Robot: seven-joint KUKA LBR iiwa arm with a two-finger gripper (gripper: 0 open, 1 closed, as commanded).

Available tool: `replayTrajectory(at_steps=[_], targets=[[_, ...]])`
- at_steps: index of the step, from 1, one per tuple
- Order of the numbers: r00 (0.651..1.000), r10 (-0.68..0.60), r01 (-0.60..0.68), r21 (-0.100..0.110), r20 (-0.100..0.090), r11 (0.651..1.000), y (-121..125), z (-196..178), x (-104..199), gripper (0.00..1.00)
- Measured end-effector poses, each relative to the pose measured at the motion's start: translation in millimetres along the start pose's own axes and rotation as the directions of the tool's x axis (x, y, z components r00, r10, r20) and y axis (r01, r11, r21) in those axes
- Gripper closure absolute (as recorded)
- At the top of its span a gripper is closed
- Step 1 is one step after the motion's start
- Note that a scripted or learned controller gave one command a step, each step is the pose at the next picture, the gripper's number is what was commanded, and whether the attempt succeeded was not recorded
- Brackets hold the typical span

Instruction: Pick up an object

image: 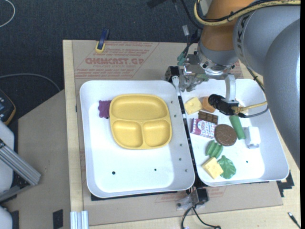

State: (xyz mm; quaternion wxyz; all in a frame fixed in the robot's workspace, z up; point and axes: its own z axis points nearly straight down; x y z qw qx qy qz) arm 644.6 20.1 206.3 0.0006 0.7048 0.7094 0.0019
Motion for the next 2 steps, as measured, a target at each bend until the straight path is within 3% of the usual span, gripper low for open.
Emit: replayTrajectory(at_steps=[1, 2], targets=[[1.0, 0.001, -0.001, -0.001, 0.0, 1.0, 9.9, -9.5, 47.9, 1.0], [1.0, 0.004, -0.004, 0.003, 0.001, 1.0, -0.7, -22.8, 54.1, 1.0]])
